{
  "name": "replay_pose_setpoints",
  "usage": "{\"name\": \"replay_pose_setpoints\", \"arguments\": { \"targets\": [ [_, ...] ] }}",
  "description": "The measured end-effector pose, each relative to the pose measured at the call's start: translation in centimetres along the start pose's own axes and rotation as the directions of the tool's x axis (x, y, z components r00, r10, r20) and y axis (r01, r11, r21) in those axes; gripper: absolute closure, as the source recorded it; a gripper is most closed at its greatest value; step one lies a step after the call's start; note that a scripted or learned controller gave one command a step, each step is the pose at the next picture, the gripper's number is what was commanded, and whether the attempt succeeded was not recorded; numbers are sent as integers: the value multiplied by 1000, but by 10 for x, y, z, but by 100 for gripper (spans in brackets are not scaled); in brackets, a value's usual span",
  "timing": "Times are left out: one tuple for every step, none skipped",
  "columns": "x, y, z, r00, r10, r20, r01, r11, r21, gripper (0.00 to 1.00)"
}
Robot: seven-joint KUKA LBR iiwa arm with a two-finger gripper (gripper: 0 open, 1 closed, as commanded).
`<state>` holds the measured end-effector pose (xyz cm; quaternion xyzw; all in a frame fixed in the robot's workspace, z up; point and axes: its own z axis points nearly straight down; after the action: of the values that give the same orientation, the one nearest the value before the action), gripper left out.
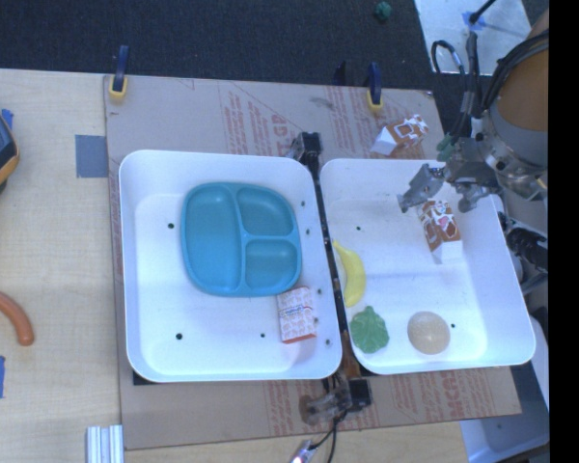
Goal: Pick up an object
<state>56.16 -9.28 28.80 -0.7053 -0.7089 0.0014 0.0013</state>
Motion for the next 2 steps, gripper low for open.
{"name": "replay_pose_setpoints", "arguments": {
  "targets": [
    [-96,48,112,1000,2,2,-2,1000,4,0],
    [-110,48,150,1000,0,1,0,1000,1,0]
  ]
}}
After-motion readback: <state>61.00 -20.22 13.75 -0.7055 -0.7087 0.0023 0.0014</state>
